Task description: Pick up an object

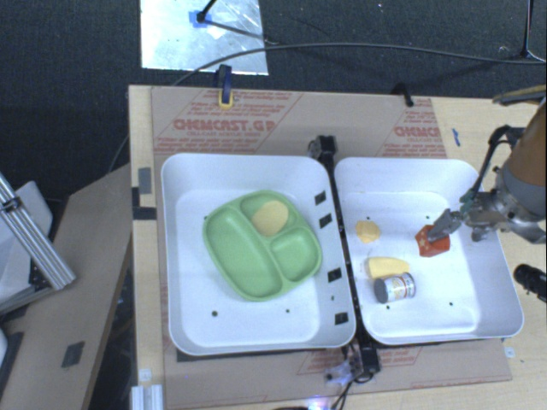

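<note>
Right beneath the end effector (442, 227) lies a red object (432, 243).

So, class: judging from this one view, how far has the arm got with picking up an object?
Done: the arm has reached into the right white bin, and its tool is down at the small red block. In hand: nothing clearly; the view cannot settle whether the block is gripped. Left: a secure grasp and a lift, since the block looks to be on the bin floor.
</note>
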Motion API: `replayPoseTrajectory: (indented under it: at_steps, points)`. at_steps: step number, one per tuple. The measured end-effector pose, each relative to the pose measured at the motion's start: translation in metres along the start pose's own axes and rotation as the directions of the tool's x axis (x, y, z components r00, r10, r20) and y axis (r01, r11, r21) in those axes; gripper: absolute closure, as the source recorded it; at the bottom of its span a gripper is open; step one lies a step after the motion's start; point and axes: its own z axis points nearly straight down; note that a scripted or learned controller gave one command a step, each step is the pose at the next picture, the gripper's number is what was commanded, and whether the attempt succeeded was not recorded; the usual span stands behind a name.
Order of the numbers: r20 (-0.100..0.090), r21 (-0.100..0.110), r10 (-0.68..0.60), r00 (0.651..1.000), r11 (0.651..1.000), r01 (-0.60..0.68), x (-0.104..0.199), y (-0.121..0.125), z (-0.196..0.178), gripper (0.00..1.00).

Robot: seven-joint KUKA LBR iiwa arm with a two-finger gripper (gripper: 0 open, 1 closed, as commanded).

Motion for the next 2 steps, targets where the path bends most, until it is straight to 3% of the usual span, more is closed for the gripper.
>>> replayPoseTrajectory:
  at_steps: [1,2]
  points:
    - [0.003,-0.011,-0.003,1.000,1.000,0.003,0.000,0.003,-0.006,0.00]
    - [0.002,-0.008,-0.002,1.000,1.000,0.002,0.002,0.012,0.040,0.00]
